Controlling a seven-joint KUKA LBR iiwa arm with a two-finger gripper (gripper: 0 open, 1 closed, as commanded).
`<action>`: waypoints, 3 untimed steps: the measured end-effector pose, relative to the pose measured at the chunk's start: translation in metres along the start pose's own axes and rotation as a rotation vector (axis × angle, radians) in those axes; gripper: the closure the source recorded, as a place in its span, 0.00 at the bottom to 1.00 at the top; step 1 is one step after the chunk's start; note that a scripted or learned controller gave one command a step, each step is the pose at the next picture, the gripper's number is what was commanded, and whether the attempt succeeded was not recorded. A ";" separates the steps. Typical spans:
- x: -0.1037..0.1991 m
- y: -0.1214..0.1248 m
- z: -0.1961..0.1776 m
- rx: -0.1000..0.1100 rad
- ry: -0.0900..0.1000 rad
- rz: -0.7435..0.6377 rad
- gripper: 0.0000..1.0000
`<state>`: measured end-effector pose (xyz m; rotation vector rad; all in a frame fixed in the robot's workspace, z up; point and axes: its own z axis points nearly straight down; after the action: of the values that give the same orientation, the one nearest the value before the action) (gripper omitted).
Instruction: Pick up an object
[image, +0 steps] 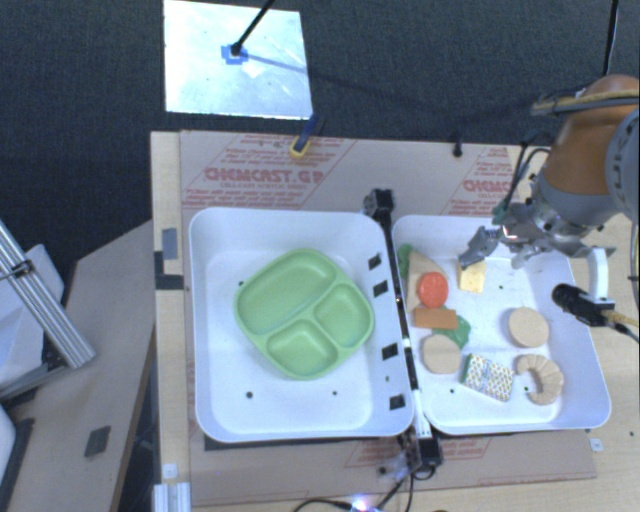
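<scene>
Gripper (500, 240) hovers over the right bin (590, 385), fingers apparently spread with nothing between them, though that's hard to judge; the yellow block (472, 277) sits just beside and below, flat on the floor; nothing lifted, the whole pick remains

Even overhead light, soft shadows; glare on white bins (300, 420); slight blur overall.
</scene>
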<state>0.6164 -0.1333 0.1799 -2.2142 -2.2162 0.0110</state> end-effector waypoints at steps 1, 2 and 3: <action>0.000 0.003 -0.007 -0.013 -0.002 -0.002 0.00; 0.000 0.008 0.053 -0.012 -0.002 -0.001 0.00; -0.002 0.012 0.090 -0.023 -0.005 0.000 0.00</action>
<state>0.6277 -0.1351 0.0898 -2.2280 -2.2305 -0.0090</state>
